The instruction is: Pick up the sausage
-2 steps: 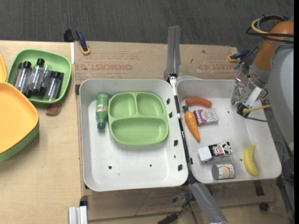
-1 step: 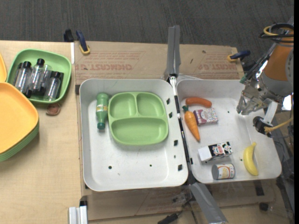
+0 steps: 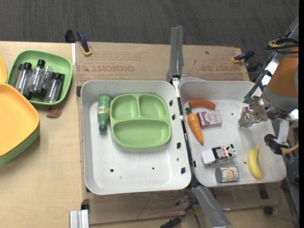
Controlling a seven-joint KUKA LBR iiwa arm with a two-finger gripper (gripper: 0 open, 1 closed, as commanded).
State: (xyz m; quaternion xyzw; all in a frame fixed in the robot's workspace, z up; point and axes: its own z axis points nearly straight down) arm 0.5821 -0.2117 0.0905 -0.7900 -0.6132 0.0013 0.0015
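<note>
The gripper (image 3: 247,117) hangs over the right-hand edge of the right bin (image 3: 228,90), its metal fingers pointing left and down; whether they stand apart or together cannot be told at this angle, and nothing shows between them. The grey arm (image 3: 284,87) with its orange band comes in behind it from the right. The sausage (image 3: 202,103), orange-red, lies across the far part of that bin, well apart from the gripper. Just beneath it sits a small maroon and white packet (image 3: 209,118), its print too small to read, and beside that a carrot (image 3: 195,126) lies lengthwise near the bin's left wall. Nearer the front are a small carton with a black and white cow pattern (image 3: 218,154), a can (image 3: 227,174) on its side with an unreadable label, and a banana (image 3: 255,162). The left bin (image 3: 128,175) holds a green divided plate (image 3: 140,120) and a green bottle (image 3: 103,112) just beside it. Cardboard (image 3: 123,63) behind the bins bears red lettering seen upside down, not clearly legible. At far left a green tray (image 3: 64,63) carries dark-capped vials, by a stack of orange plates (image 3: 16,125).
</note>
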